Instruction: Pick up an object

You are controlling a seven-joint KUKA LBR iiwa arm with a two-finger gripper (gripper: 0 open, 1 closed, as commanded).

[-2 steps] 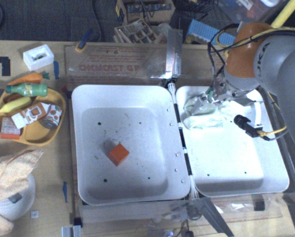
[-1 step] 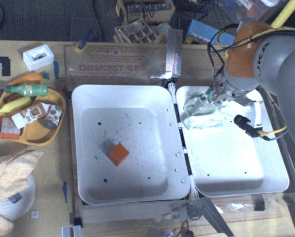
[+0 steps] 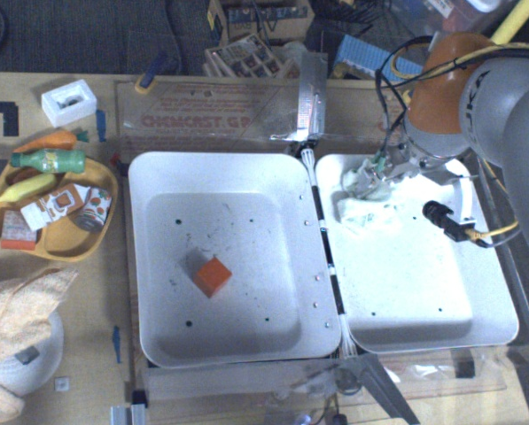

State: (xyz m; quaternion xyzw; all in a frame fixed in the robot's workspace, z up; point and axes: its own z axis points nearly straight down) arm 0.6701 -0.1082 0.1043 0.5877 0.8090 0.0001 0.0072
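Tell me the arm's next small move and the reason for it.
Probably swing left across the divider toward the orange cube. It lies alone in the left white bin, while the pincer hovers at the right white bin's far-left corner, over a pale, washed-out patch I cannot identify.

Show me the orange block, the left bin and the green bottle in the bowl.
orange block (image 3: 213, 276), camera view, on its top face.
left bin (image 3: 220, 168), camera view, on its far rim.
green bottle (image 3: 53, 160), camera view, on its body.
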